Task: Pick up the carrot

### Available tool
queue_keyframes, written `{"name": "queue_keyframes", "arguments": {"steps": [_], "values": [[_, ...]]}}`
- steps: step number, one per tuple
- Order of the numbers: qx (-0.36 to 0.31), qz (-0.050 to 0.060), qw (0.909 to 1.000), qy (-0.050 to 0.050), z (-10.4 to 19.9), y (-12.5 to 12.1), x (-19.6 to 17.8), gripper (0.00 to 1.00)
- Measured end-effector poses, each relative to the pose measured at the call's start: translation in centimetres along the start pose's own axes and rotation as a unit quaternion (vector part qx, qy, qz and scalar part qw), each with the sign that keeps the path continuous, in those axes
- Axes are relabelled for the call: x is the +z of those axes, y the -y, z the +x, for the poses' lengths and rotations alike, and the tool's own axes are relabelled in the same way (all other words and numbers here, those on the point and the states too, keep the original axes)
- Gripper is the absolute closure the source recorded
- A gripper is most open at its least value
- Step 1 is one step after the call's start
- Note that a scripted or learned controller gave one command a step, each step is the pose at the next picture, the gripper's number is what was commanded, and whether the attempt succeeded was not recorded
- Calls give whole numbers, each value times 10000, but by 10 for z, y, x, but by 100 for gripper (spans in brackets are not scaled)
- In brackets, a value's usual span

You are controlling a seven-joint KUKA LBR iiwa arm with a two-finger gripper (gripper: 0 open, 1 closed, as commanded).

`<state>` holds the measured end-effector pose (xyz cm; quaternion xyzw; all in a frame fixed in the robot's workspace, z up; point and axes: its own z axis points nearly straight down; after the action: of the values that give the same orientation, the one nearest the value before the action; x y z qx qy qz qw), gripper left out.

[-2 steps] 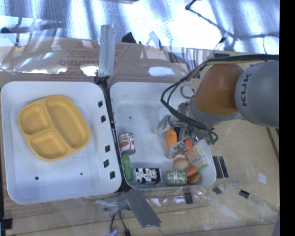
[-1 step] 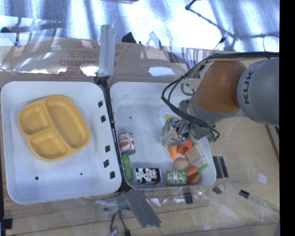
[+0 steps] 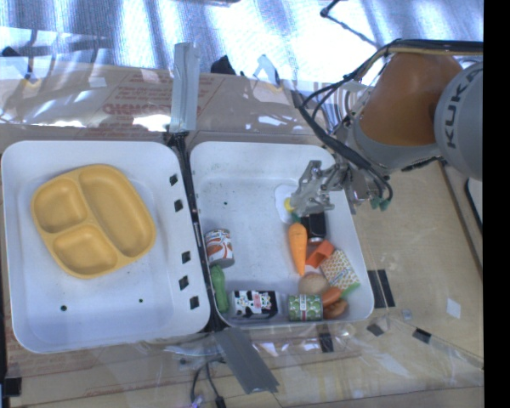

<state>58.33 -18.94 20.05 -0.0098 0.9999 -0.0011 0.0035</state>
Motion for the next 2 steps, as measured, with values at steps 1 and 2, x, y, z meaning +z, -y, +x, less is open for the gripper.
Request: {"name": "queue_keyframes", "arguments": {"steps": [1,2], "values": [[-3,-5,10000,-13,1,0,1,0],[-31,-10,10000,-30,13,8,109,0]]}}
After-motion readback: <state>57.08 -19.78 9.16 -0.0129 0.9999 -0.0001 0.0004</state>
